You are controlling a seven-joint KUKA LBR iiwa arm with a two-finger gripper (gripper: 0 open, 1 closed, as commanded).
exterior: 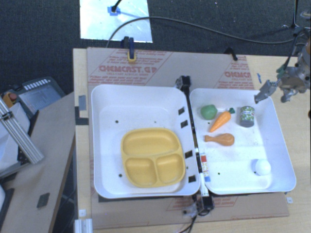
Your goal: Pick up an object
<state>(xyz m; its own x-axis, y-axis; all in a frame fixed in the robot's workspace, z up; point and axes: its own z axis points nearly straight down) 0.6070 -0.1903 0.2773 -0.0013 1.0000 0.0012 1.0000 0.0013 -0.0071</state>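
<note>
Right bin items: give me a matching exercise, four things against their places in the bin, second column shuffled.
Things:
1. carrot
2. can
3. white ball
4. drumstick

Places:
A. near corner of the right bin, away from the rest
B. just below the carrot
C. far side, nearest the claw
D. between the green ball and the can

Pairs: 1-D, 2-C, 3-A, 4-B

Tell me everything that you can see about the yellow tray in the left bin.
The yellow tray looks like smooth plastic, with rounded corners and three compartments: one wide at the far side, two smaller at the near side. All three hold nothing. It lies flat, slightly turned, on the floor of the left bin, toward its near right part. Nothing else touches it.
</note>
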